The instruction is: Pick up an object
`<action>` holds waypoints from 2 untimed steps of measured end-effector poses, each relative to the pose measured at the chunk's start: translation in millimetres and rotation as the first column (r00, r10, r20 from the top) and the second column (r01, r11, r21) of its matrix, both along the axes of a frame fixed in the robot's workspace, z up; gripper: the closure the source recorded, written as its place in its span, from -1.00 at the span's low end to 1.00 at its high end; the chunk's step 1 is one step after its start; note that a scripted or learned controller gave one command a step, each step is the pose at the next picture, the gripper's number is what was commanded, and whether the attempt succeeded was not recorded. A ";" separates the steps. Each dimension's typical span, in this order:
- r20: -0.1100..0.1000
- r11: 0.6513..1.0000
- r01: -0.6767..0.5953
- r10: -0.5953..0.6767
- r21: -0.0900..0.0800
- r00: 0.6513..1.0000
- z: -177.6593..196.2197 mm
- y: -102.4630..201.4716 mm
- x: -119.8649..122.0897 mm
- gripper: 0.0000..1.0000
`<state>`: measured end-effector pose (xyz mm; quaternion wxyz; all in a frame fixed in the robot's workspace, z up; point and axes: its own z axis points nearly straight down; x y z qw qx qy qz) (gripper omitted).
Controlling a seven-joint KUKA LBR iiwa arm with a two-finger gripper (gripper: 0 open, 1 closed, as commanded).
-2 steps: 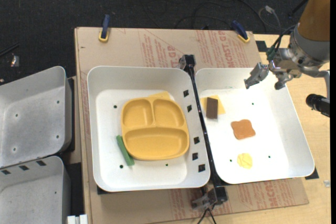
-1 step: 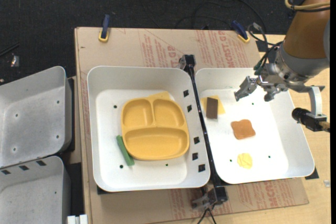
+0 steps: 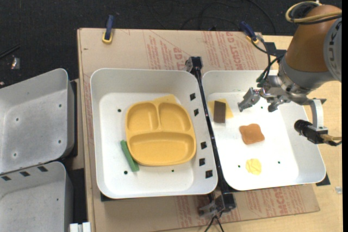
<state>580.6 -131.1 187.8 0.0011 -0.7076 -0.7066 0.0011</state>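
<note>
Nearest, a yellow piece (image 3: 253, 165) lies below the toast (image 3: 252, 133); the gripper (image 3: 260, 98) hovers apparently spread, holding nothing.

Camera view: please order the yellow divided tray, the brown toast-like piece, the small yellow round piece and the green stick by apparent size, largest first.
1. yellow divided tray
2. brown toast-like piece
3. green stick and small yellow round piece: look alike in area, not ranked.
</note>
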 end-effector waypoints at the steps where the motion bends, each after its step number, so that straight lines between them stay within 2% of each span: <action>1: 0.000 1.000 -0.001 0.001 0.000 1.000 -43.6 4.5 -2.5 -1.00; 2: 0.003 1.000 0.000 0.000 -0.001 1.000 -31.4 4.2 -1.7 1.00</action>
